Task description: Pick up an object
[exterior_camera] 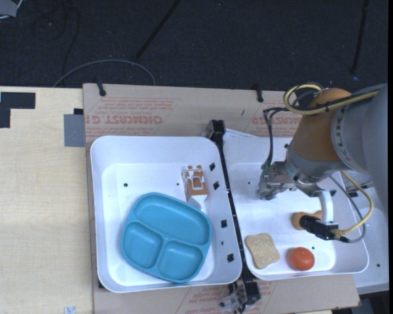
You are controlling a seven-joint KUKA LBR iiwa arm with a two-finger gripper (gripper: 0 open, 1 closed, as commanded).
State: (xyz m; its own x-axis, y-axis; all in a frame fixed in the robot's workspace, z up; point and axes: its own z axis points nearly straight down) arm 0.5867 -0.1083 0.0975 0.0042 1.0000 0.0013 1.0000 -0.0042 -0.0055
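Dark carpet and loose cables lie behind your bench, where two white bins sit side by side. Your left bin (108,175) holds a blue divided plate (166,236) and a small orange-and-white toy (196,180) near the divider. Your right bin (354,263) holds a slice of bread (262,250), a red tomato (302,258) just beside it, and an orange piece (300,220) partly hidden by the arm. The gripper (270,187) sits low over the right bin's upper left floor, well apart from these; whether it is released or clenched, you cannot tell. By this look, nothing is lifted yet, so the pick remains ahead.
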